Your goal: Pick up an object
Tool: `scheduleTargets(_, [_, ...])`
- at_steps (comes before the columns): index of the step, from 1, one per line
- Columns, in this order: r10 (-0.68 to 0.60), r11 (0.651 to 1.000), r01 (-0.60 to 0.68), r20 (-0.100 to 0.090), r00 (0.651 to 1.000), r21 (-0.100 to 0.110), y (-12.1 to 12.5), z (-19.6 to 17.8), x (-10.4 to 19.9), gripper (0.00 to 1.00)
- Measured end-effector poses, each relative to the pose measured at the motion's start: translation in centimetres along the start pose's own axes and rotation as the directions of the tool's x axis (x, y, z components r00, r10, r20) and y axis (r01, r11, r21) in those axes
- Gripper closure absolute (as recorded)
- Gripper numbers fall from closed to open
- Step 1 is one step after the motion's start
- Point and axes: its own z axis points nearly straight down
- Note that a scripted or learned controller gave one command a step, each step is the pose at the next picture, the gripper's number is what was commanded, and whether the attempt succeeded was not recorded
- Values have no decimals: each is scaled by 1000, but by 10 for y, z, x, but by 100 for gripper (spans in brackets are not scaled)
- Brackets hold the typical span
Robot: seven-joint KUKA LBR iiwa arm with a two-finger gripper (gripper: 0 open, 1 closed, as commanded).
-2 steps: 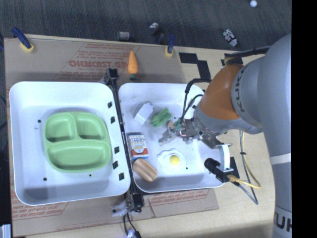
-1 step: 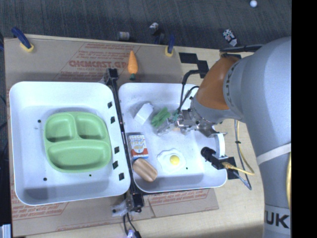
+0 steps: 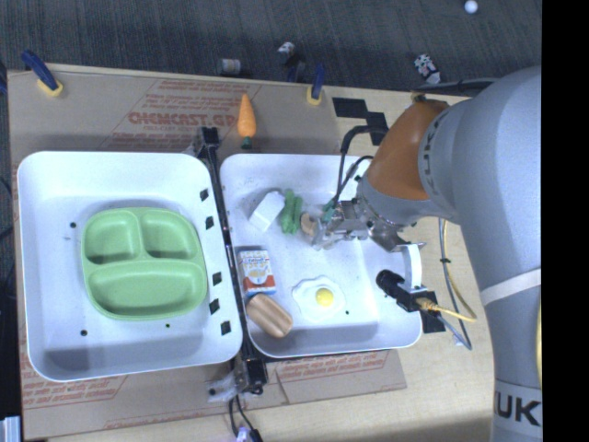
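Several items share your right bin (image 3: pixel 391 334), so the gripper (image 3: pixel 333 226) is down low beside the green vegetable (image 3: pixel 293 214) and white block (image 3: pixel 265 210), probably lining up on those; can't tell its state; fried egg (image 3: pixel 323 296) sits apart.

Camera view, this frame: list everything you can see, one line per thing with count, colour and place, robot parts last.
Bins: 2, white, side by side on the bench.
Divided plate: 1, light green, in the left bin.
White block: 1, white, upper left of the right bin.
Green item: 1, green, beside the white block.
Small carton: 1, red and white, left side of the right bin.
Bread roll: 1, tan, lower left corner of the right bin.
Fried egg: 1, white with yellow yolk, lower middle of the right bin.
Carrot: 1, orange, on the bench behind the bins.
Arm: 1, grey with orange band, from the right.
Gripper: 1, metallic, over the right bin's middle.
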Motion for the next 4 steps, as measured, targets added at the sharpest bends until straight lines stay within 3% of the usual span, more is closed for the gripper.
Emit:
scheduleTargets(1, [7, 1000, -7, 2, 1000, -4, -92, -133, 1, 100])
scheduleTargets(4, [4, 1000, -4, 3, 1000, -5, -92, -137, 18, 100])
